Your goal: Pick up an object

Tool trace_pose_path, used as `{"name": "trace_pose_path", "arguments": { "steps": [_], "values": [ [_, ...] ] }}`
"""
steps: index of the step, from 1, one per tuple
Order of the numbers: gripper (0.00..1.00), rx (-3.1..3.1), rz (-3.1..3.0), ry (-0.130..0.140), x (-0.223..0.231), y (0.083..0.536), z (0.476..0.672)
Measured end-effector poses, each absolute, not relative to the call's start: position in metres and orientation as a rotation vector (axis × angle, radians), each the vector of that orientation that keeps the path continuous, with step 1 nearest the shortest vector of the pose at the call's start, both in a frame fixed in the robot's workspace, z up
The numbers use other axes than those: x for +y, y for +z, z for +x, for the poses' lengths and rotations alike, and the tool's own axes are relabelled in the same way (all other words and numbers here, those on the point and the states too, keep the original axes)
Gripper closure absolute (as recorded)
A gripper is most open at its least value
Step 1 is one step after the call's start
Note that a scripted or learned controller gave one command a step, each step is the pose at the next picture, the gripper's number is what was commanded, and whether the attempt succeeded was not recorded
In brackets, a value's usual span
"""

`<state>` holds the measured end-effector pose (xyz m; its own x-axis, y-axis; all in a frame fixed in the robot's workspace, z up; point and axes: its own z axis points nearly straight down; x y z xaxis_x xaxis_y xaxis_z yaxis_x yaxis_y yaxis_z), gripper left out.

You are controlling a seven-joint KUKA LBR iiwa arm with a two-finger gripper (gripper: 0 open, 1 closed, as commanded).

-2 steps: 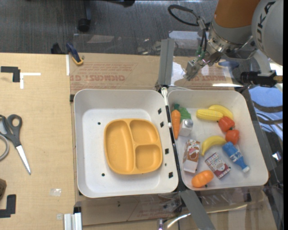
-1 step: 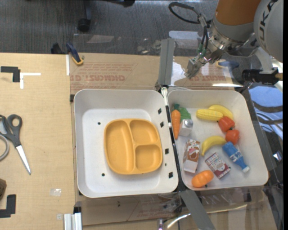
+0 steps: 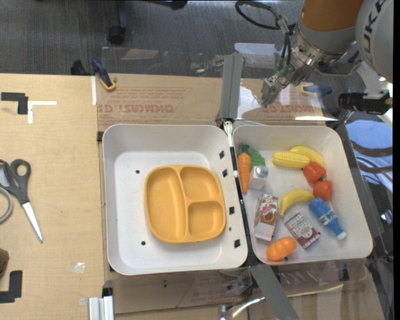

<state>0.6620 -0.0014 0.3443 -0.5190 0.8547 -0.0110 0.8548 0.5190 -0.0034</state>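
While the grey arm with the orange band (image 3: 331,15) hangs up in the top right corner, its two-finger gripper (image 3: 270,94) sits above the cardboard behind the right bin, well apart from all the toys. Can't honestly tell how the gripper is set from this angle, and nothing shows in it.

Right shallow white bin (image 3: 350,159) has the pile: a yellow plastic corn cob (image 3: 290,160) touching a yellow banana (image 3: 308,153), two red-orange pepper-looking pieces (image 3: 317,180), a second yellow banana (image 3: 295,199), a blue bottle (image 3: 327,217), a small red and white carton (image 3: 267,217), a pink snack box (image 3: 302,229), an orange fruit (image 3: 280,249), and an orange carrot (image 3: 244,172) along the left wall.

Left white bin (image 3: 125,206) holds a yellow three-compartment plastic tray (image 3: 185,204). Grey-handled scissors (image 3: 22,194) lie on the bench, far left.
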Motion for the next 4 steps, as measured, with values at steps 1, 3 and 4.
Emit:
{"name": "trace_pose_path", "arguments": {
  "steps": [1,3,4],
  "values": [
    [1.00,2.873,1.271,-0.003,-0.047,0.299,0.627],
    [1.00,2.869,1.267,-0.005,-0.048,0.317,0.629],
    [1.00,2.867,1.265,-0.006,-0.048,0.326,0.630]
  ]
}}
